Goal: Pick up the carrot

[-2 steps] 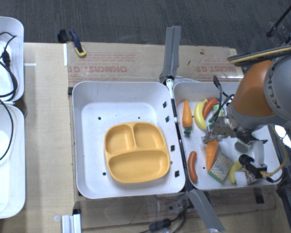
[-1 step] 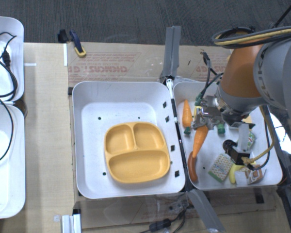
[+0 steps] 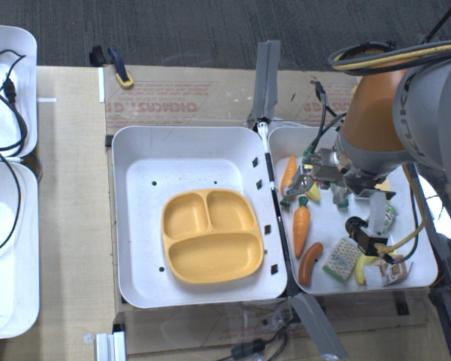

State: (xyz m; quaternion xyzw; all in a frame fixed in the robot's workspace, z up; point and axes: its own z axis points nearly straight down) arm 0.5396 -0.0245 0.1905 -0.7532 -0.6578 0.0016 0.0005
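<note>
While carrot [image 3: 301,228] lies flat on floor of rt bin [image 3: 425,265], just left of a sausage [image 3: 310,262], pick not yet done. Pincer [image 3: 299,187] hovers just above carrot's green top, apart from it; can't tell if released or clenched. Left: descend, grasp, lift. Lt bin [image 3: 128,201] holds yellow plate [image 3: 212,235].

Two bins sit side by side on a bench. The left bin [image 3: 128,201] holds a divided plate [image 3: 212,235] near its middle. In the right bin [image 3: 428,265], a carrot [image 3: 301,229] lies by the left wall (just right of the divider), a sausage [image 3: 310,262] in front of it, the gripper [image 3: 299,187] above its top end.
</note>
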